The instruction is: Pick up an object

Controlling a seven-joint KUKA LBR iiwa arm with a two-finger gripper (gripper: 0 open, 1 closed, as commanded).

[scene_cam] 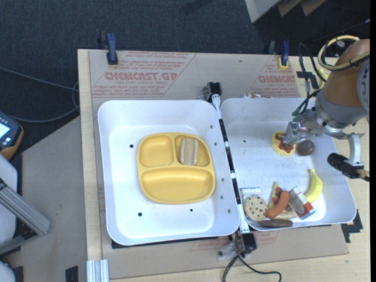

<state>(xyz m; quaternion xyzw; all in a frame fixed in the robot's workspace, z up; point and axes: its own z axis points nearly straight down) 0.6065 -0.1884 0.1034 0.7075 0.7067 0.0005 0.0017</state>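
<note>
My gripper is low in the right bin, near its upper right part. It sits right over a small yellow and red object, touching or nearly touching it. A brown round piece lies just to the right of that object. A banana lies lower in the same bin. Along the bin's front edge lie a cookie, an orange sausage-like piece and a small red and grey item.
The left bin holds a yellow divided plate with a beige piece in its upper right compartment. The arm's orange band rises at the right edge. A black part sticks out over the right bin's right side.
</note>
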